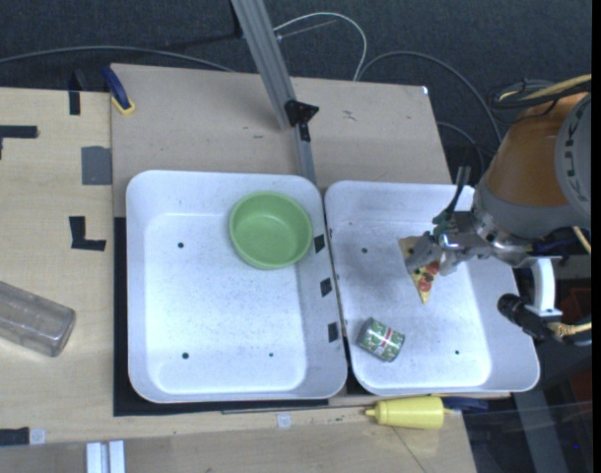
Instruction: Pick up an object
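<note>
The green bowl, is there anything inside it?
The green bowl in the left bin looks empty: just its smooth green inside shows. The bowl hides the bin floor beneath it, so anything under there cannot be seen.

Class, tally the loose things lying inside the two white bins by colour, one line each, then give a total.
Green: 2 (green bowl in the left bin, small green can in the right bin)
Yellow and red: 1 (small object by the gripper)
Total: 3

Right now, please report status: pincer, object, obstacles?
Pincer low over right white bin, on small yellow-red object; grasp unconfirmed. Small green can lies apart, nearer front. Green plastic bowl in left bin.
</note>
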`<control>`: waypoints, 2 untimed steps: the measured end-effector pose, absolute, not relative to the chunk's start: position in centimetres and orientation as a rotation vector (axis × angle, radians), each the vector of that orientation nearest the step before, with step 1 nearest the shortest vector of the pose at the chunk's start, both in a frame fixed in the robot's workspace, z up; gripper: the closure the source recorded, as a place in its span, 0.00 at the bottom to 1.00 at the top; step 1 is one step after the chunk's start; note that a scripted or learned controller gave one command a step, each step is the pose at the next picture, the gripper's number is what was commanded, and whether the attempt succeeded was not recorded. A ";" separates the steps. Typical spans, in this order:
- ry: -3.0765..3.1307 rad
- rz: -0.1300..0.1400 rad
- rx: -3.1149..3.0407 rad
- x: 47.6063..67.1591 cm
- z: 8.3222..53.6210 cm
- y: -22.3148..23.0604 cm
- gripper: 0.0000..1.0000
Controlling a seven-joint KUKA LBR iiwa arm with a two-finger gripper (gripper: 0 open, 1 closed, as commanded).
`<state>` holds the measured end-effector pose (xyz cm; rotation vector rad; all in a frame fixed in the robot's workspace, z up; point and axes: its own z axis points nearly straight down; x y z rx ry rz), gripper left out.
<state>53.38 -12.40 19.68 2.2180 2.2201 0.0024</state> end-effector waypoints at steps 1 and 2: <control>2.223 0.001 2.219 53.4 21.9 -12.4 1.00; 2.230 -0.001 2.216 54.7 21.2 -7.6 1.00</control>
